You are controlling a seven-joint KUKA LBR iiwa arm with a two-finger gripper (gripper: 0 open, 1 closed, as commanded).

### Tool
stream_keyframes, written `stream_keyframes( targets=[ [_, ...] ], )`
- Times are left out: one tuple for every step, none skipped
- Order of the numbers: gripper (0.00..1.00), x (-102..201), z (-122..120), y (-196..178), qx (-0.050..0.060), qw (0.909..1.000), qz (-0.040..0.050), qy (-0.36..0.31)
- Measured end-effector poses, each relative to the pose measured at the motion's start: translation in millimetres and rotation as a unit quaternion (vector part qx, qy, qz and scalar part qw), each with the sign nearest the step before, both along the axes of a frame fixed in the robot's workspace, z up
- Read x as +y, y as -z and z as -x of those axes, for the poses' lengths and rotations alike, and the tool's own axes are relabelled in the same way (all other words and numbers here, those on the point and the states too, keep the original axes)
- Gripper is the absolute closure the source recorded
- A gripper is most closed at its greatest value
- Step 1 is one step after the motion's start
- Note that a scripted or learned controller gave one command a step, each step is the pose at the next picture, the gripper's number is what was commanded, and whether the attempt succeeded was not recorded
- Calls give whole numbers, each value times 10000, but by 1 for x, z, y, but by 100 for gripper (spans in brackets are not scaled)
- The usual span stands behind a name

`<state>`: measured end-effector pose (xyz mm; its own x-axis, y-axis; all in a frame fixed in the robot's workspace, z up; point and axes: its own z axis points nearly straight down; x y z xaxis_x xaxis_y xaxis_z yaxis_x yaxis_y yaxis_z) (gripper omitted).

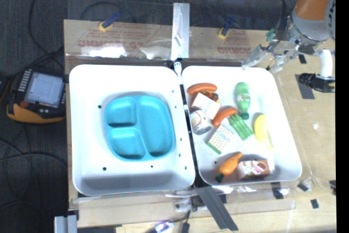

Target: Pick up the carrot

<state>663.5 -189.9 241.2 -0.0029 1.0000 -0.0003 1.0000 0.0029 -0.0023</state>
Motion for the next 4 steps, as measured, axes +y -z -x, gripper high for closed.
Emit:
stream_keyframes(
  targets=[
    [0, 10, -6, -91, -5, 9996, 16, 281],
    [0, 37, -5, 5, 3, 9975, 3, -714],
    [0, 69, 35, 123, -8, 9975, -4, -713],
    [0, 22, 52, 134, -13, 9952, 4, -983]
  ],
)
